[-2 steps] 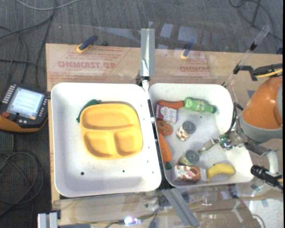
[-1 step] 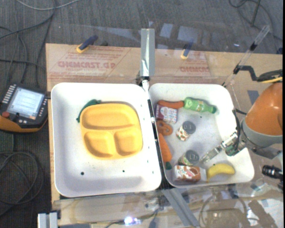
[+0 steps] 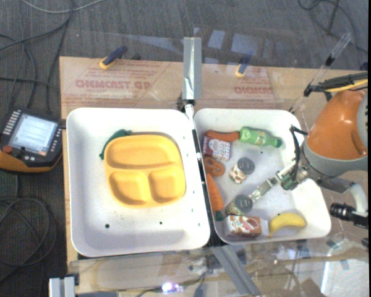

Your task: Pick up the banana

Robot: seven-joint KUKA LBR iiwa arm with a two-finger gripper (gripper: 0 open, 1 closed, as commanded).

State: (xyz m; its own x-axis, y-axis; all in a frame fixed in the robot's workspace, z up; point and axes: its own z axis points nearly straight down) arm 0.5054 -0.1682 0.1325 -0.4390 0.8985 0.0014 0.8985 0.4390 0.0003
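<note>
Item 1, location. The banana [image 3: 287, 221] lies flat in the right bin [image 3: 260, 112], in the corner nearest the camera on the arm's side. It sits close to the bin wall, its curve bowing upward in the view. A red carton [image 3: 243, 226] lies just beside its left end; whether the 2 touch cannot be told. A round can [image 3: 243, 203] sits near the carton. A green bottle [image 3: 260, 137] lies well apart at the far side. The left bin [image 3: 80, 166] bears a yellow tray [image 3: 147, 169], which is not involved.

Item 2, gripper. The gripper [image 3: 267, 189] reaches in at a slant over the middle of the right bin, its tip near the round can. It is apart from the banana and holds nothing visible. Whether it is apart or together cannot be told at this angle.

Item 3, handling, as judgement. The banana is likely a light, smooth object, probably a plastic replica and so fairly stiff. Its curved skin may slip under a grip at either tapered end. Recommended hold: across the thick middle, closing on the 2 long sides.

Item 4, risk. The nearby wall and carton leave little room, so an approach from above appears safest.
</note>
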